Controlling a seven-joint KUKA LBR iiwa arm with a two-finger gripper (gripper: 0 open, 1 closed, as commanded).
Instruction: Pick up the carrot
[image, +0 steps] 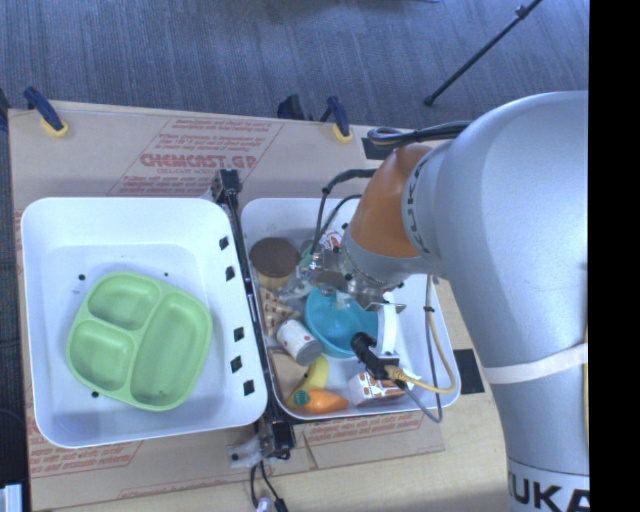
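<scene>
carrot (320, 402) lies at right bin's (432, 408) near rim, banana (317, 374) just behind | gripper (322, 262) deep in clutter by brown lid (273, 257), grip state unreadable | left bin (45, 240): green plate (140, 340), bare margins

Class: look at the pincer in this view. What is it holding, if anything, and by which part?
Cannot be told: the pincer sits low among the clutter; the carrot lies apart.

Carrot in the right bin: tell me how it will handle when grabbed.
The carrot looks smooth and tapered, so it may slip along its length or roll if nudged. It seems rigid plastic, probably light. It lies against the bin's near wall, beside a yellow banana, which may crowd a grasp.
</scene>
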